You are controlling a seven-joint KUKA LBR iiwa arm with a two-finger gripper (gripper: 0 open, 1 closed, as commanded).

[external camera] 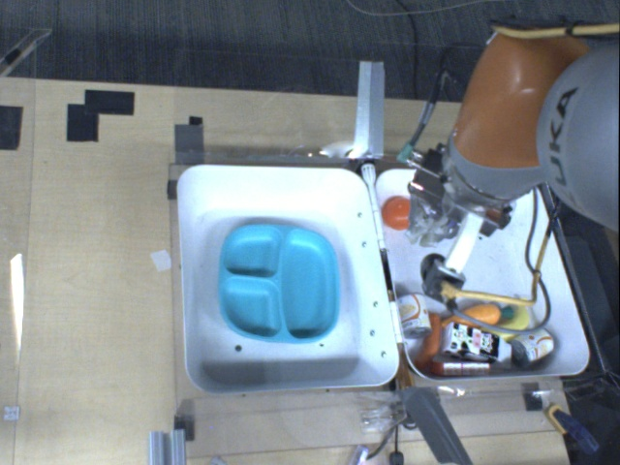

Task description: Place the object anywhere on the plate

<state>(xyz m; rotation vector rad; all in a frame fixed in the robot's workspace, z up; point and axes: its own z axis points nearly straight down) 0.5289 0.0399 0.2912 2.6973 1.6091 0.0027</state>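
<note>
Gripper (433,223): over right bin (501,260), grasp state unreadable. Your risk: orange ball (395,211) rolls away when pinched, never reaching blue plate (281,279).

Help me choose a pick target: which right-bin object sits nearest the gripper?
The orange ball, alone beside the gripper; the others lie heaped farther off.

Camera view: one fixed camera above the tabletop (87,289), facing down at a slant. Middle distance, with both white bins in frame. The left bin (271,177) sits near centre, its blue plate (281,279) seen almost from overhead. The right bin (567,298) lies toward the right edge, partly covered by the arm (523,95) entering from the right. Dark floor (194,17) runs along the top.
</note>
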